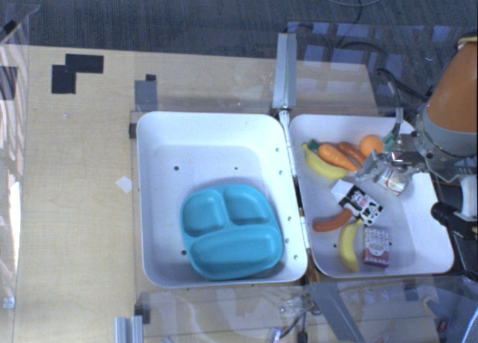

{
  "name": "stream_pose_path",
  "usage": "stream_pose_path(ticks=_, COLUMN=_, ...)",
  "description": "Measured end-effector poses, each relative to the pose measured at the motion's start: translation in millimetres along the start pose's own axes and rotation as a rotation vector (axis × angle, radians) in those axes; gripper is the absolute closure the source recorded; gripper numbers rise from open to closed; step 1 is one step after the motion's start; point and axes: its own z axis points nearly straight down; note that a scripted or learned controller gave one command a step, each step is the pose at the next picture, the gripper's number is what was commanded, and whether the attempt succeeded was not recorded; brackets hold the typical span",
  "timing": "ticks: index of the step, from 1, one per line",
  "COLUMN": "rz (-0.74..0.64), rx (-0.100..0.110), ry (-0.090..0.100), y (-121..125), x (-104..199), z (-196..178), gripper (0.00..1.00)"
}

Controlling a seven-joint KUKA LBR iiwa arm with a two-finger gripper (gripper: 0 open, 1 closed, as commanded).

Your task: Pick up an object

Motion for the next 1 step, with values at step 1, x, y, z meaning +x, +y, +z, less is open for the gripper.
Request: stream_pose_path(ticks=1, rz=-0.378, rx=-0.001, ry=0.0, y=-24.6, x=47.7, z=49.7, gripper=0.0)
